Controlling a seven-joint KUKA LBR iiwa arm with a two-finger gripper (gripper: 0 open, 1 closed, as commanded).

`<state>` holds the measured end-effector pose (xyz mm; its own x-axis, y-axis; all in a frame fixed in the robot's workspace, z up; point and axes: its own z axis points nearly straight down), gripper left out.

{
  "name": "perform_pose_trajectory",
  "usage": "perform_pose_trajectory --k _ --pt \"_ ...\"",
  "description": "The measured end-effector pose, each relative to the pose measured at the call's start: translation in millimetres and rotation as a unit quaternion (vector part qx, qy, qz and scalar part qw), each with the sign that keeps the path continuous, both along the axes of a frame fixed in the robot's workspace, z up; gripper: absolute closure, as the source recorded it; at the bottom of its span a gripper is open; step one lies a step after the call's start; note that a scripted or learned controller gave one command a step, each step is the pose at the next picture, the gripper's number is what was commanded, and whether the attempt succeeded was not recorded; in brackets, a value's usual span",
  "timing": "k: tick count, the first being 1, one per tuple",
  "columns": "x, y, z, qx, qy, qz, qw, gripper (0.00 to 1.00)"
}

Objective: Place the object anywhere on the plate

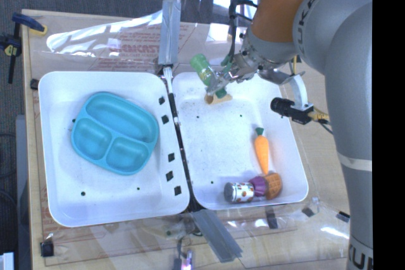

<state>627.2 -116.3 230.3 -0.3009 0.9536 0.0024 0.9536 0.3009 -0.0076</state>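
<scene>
Jaws' opening I can't tell, my gripper [218,84] beside the green bottle [202,68], far from the blue plate [115,133]; it may topple.

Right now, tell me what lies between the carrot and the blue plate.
In the camera view, the carrot and the blue plate are separated by bare white floor of the right bin, then the bins' meeting rims with small black clips.

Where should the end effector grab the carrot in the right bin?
Grip the carrot across its orange middle, coming straight down. It lies flat, lengthwise toward the can, with bare bin floor on both long sides for the fingers.
</scene>
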Motion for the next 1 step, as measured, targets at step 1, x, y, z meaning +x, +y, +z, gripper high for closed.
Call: perform_pose_trajectory --k 1 --pt "-17.9 80.7 24.6 0.0001 0.001 0.05 0.9988 1.0"
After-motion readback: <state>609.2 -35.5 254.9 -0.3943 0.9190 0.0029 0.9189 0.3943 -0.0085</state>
